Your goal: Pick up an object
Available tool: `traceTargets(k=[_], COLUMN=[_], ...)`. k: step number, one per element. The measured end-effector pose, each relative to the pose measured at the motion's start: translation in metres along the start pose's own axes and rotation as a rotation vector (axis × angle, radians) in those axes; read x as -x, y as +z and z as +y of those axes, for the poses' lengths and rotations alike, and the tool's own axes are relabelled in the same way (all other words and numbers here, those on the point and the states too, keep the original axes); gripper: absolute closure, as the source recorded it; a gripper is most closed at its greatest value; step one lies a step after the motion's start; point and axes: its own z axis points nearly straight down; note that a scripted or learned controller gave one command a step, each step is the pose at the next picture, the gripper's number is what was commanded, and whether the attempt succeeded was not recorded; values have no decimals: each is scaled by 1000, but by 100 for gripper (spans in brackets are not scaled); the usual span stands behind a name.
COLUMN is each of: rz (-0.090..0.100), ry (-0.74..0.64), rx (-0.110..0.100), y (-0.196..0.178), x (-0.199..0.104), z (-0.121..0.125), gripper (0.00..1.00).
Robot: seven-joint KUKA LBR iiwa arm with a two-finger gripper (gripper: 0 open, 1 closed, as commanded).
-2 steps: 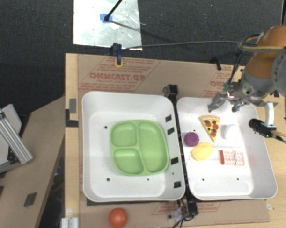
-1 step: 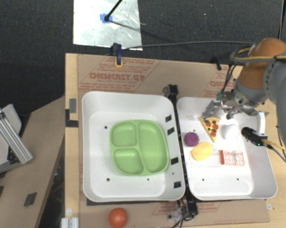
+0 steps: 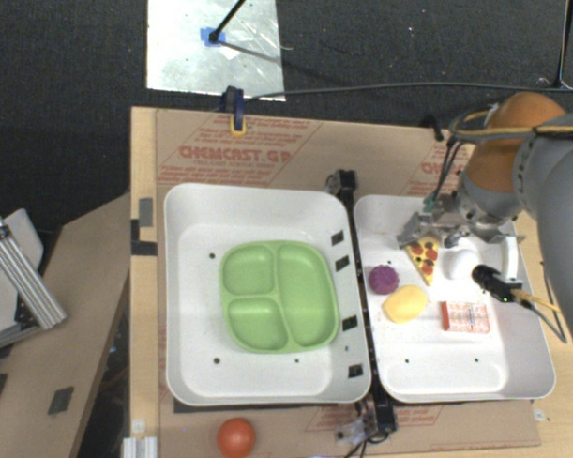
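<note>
Gripper (image 3: 435,230) low in right white bin (image 3: 507,377), poised over the yellow-red pizza-slice toy (image 3: 423,256), presumably lining up a pick; its opening cannot be told.

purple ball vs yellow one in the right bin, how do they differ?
Colour: the purple ball is dark violet, while the yellow one is pale lemon. Size: the purple ball looks smaller and the yellow one bulkier. Shape: purple is round, yellow more oval. Both lie loose, side by side, on the right bin floor.
</note>
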Motion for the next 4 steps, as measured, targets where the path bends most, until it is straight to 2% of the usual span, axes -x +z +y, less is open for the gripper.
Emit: traceTargets(k=[1, 3, 4], rz=[0, -1, 1], ry=[-2, -1, -2], rx=[3, 6, 1], y=[-13, -126, -122], x=[0, -6, -52], z=[1, 1, -9], gripper=[100, 100, 100])
